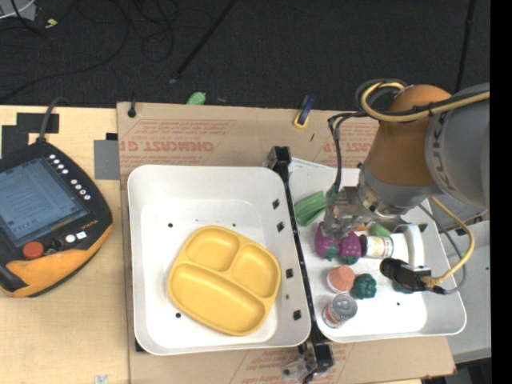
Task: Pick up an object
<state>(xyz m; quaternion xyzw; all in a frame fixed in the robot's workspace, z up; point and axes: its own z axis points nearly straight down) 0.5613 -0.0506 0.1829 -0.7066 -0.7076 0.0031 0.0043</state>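
My gripper (346, 218) hangs low over the right bin (450, 317), at its upper left part. Directly beneath it lies a purple bunch of toy grapes (334, 245); whether the gripper touches the grapes cannot be made out. A small bottle with a yellow and white label (378, 246) lies just right of the grapes. To the gripper's left rests a green leafy toy (310, 207), against the bin's left wall. Nearer the front sit a salmon round piece (342, 278), a dark green lump (365, 286) and a small metal can (339, 310).
The left bin (160, 184) holds a yellow divided plate (224, 279). A black divider rail (290, 238) runs between the bins. A teach pendant (44, 214) lies on the bench at far left. My arm's orange band (404, 138) looms over the right bin's back.
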